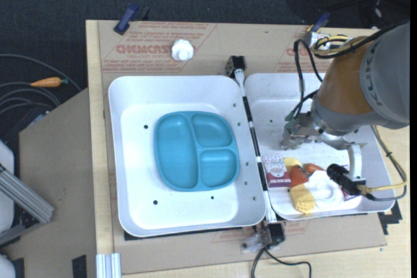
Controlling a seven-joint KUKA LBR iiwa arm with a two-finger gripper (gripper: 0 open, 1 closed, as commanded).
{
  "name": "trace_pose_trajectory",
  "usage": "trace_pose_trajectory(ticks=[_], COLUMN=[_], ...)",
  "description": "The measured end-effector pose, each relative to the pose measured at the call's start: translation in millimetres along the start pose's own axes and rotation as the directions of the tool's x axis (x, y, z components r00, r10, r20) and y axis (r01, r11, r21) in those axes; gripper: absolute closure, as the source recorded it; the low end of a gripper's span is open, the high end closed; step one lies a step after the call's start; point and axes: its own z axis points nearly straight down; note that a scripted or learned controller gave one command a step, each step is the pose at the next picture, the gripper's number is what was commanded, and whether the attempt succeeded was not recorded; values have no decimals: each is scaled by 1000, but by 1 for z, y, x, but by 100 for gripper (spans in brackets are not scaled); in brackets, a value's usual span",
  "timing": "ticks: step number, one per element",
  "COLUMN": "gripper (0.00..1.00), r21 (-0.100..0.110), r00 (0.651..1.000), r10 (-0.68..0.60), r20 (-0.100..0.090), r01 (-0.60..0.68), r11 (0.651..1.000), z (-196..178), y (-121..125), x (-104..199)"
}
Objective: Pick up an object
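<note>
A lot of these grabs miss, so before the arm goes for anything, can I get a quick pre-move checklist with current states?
1. Objects available in right bin: ok, a small pile lies at its near side.
2. Pincer over the right bin: ok.
3. Pincer directly above the pile: not ok, it sits farther back.
4. Anything held already: cannot tell.
5. Blue tray in left bin, out of the way: ok.
</note>
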Motion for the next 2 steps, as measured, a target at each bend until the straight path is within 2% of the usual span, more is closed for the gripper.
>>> trace_pose_trajectory(ticks=[1, 2], gripper=[0, 0], r21=[0, -1], r00=[1000, 1000], r10=[0, -2], r20=[0, 2], r01=[0, 2], r11=[1000, 1000], z=[0, 10], y=[0, 29], x=[0, 1])
